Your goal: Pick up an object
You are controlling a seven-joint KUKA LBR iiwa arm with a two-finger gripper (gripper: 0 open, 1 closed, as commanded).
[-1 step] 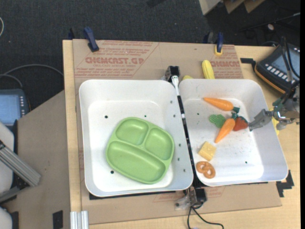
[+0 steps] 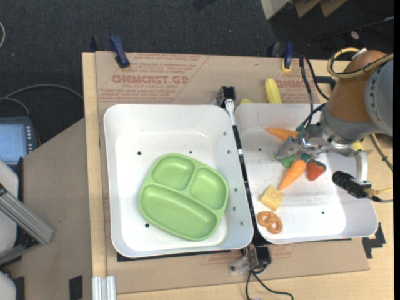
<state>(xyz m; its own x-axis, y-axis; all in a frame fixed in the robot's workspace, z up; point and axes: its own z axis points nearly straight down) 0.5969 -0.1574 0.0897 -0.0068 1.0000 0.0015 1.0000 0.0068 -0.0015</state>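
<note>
My gripper [image 2: 292,149] hangs low over the right bin [image 2: 350,220], its metal fingers spread just above the green top of a toy carrot [image 2: 292,173]. Nothing sits between the fingers. A second orange carrot piece [image 2: 281,132] lies just up-left of the gripper. A red strawberry [image 2: 315,170] rests right of the carrot. A yellow cheese wedge [image 2: 272,198] and a brown pretzel [image 2: 269,221] lie nearer the bin's front-left corner.
The left bin [image 2: 125,130] holds a green divided plate [image 2: 183,195]. A yellow corn cob [image 2: 272,91] lies on the cardboard behind the right bin. A black cable plug [image 2: 351,185] hangs from the arm over the bin's right side.
</note>
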